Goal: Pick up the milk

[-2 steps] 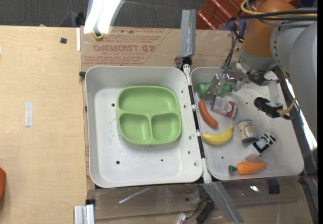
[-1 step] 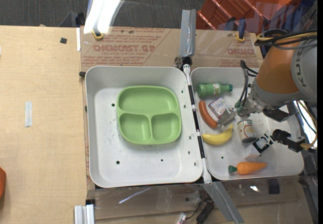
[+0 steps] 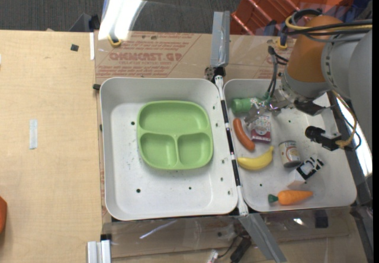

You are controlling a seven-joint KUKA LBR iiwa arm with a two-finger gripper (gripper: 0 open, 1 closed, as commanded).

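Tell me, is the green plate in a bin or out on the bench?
In: the green plate lies flat inside the left bin, white floor showing all around it.

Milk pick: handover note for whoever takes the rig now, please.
Gripper: low in the right bin, at its far left end, right over the milk. Whether it is open or shut cannot be read from the camera view; no grasp confirmed.
Milk: small carton lying in the right bin between the hot dog and the can, just below the green bottle.
Nearby: banana and carrot closer to the front; green plate in the left bin.
Done: arm brought to the milk.
Left: secure the grasp, lift the milk.
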